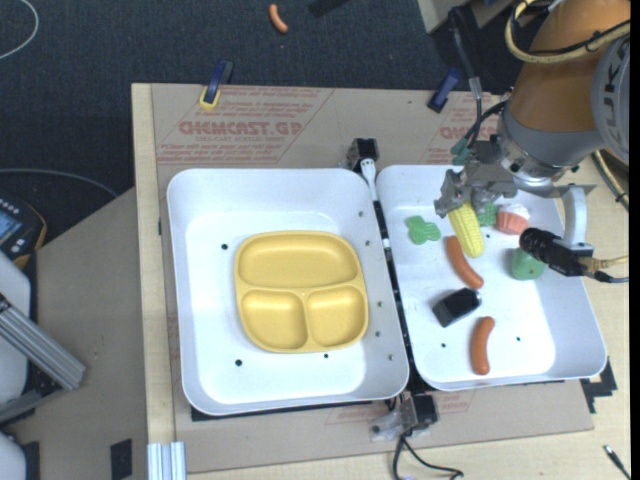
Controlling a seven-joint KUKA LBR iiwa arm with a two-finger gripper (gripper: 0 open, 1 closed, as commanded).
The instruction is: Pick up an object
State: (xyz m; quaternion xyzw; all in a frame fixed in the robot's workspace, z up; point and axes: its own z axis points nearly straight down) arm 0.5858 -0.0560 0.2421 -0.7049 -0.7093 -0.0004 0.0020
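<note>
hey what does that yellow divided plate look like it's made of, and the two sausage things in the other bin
Yellow divided plate: likely moulded plastic, matte with a soft sheen; uniform colour, rounded compartment ridges.
Upper sausage and lower sausage in the right bin: probably toy food in plastic or rubber; smooth, evenly orange-red, slightly glossy. Which of the two, I can't tell.

Even, bright light falls from overhead. The two white bins [190, 268] glare softly, nearly washed out, while the far floor [90, 28] stays dim. Shadows are short and faint. Focus is slightly soft all over, and the orange band [575, 43] shows a mild sheen.
</note>
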